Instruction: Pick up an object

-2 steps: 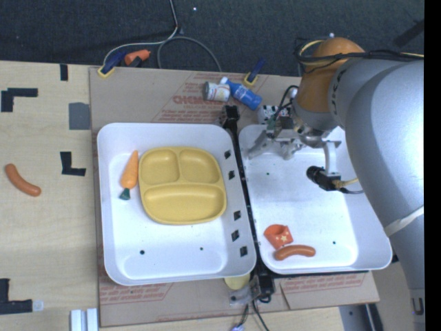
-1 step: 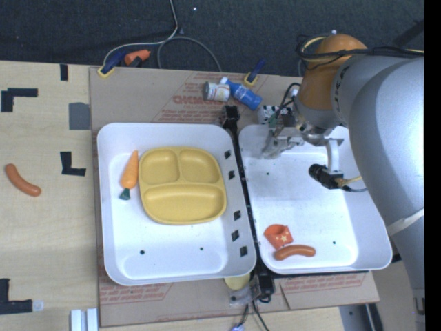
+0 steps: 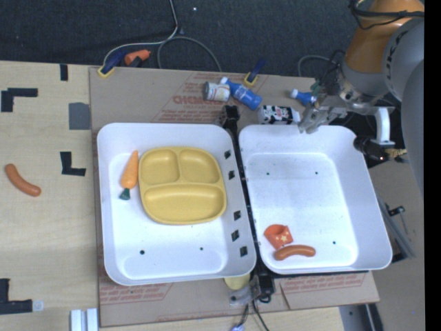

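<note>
In the right bin point(image 3: 358, 205), a red tomato-like piece point(image 3: 278, 235) and a sausage point(image 3: 295, 252) lie near the front edge. The left bin point(image 3: 110, 205) holds a yellow divided plate point(image 3: 182, 185) with a carrot point(image 3: 129, 171) lying beside its left edge. My gripper point(image 3: 311, 121) hangs over the far rim of the right bin, well away from the red piece and sausage, with nothing seen between its fingers.
Behind the bins on the cardboard lie a small bottle point(image 3: 218, 90), a blue object point(image 3: 247, 95) and a black-and-white item point(image 3: 278, 114). Another sausage point(image 3: 22, 180) rests on the bench at far left. An orange-handled clamp point(image 3: 127, 59) sits at the back left.
</note>
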Robot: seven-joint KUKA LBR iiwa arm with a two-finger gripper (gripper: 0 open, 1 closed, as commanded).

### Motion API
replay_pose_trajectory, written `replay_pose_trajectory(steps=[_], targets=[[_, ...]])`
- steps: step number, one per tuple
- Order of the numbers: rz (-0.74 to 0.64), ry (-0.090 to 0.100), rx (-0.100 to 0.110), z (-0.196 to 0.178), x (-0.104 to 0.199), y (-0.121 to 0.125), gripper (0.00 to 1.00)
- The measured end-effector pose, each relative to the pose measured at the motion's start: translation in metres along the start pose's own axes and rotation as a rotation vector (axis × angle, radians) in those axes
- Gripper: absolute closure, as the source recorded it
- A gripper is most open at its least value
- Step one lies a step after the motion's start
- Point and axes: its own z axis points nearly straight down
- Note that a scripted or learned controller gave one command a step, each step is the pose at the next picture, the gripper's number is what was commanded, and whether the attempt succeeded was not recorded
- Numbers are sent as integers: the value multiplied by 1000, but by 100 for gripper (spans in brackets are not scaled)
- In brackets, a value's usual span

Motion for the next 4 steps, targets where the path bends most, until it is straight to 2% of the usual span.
replay_pose_trajectory(steps=[1, 2, 3, 4], targets=[[-3, 6, 15, 1, 47, -76, 100], [-5, 6, 16, 24, 93, -112, 100], [4, 1, 13, 32, 16, -118, 100], [-1, 4, 12, 31, 21, -117, 0]])
